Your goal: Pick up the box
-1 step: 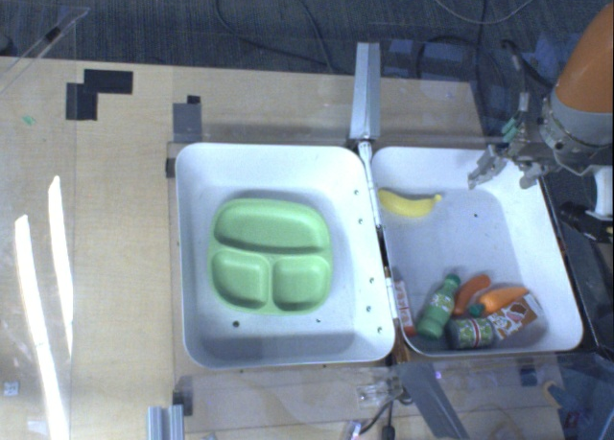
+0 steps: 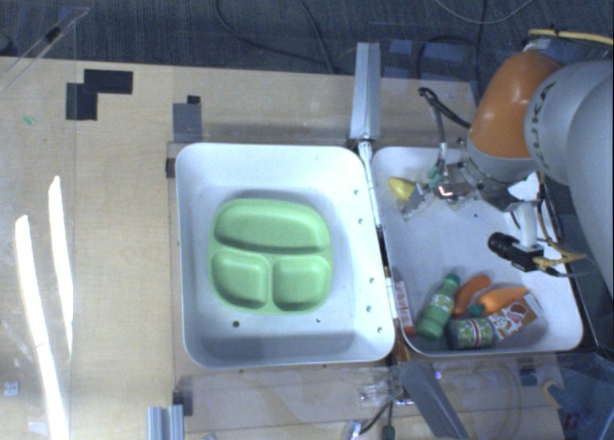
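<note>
Box (image 2: 519, 316): small, brown and red with white print, lying flat in the near right corner of the right bin (image 2: 432, 242), well apart from the gripper. Nothing is on top of it. A can (image 2: 470, 334) with a green and red label lies on its side just left of the box, looks touching. An orange carrot-like piece (image 2: 503, 296) lies along the box's far edge, and a second orange piece (image 2: 471, 290) is just left of that. A green bottle (image 2: 438, 307) with a darker cap lies tilted beside the can, cap toward the far side. A thin red and white strip (image 2: 402, 305) sits against the bin's left wall; what it is can't be made out.

Gripper (image 2: 444, 185) is low over the far left part of the same bin, with a small yellow item (image 2: 402, 188) just beside it on the left. Can't tell if the gripper is open or closed, or if it has anything. Grey arm with orange band (image 2: 504, 107) comes in from the right.

Left bin (image 2: 192, 237) holds a green three-compartment tray (image 2: 271, 254), lying flat in the middle.
</note>
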Motion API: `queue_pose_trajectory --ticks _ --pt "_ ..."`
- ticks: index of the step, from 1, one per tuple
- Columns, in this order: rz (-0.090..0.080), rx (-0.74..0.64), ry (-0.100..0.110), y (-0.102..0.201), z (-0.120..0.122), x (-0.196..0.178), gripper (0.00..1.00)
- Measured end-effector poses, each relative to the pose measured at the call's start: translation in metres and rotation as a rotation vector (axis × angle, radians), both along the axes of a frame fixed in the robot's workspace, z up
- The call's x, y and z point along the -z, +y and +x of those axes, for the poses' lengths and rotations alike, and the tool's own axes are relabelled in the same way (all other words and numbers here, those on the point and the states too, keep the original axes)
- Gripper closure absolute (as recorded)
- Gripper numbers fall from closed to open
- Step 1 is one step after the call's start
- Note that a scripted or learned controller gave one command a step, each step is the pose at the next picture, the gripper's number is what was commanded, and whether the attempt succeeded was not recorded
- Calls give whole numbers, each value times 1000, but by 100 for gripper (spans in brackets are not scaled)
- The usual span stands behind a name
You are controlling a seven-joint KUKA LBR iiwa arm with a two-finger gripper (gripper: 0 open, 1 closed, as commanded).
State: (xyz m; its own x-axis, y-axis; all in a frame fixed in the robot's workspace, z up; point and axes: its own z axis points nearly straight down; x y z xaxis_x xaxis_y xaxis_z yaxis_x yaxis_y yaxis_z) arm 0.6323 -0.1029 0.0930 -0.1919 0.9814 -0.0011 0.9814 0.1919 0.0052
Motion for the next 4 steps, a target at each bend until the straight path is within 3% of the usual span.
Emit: queue_pose_trajectory --ticks 1,2,3,4 --pt "-1 -2 -5 -21 -62 3 0" --pt "-2 65 -9 -36 -141 3 0" --pt "1 175 -3 29 -143 -93 0" --pt "0 216 -3 -34 -143 1 0"
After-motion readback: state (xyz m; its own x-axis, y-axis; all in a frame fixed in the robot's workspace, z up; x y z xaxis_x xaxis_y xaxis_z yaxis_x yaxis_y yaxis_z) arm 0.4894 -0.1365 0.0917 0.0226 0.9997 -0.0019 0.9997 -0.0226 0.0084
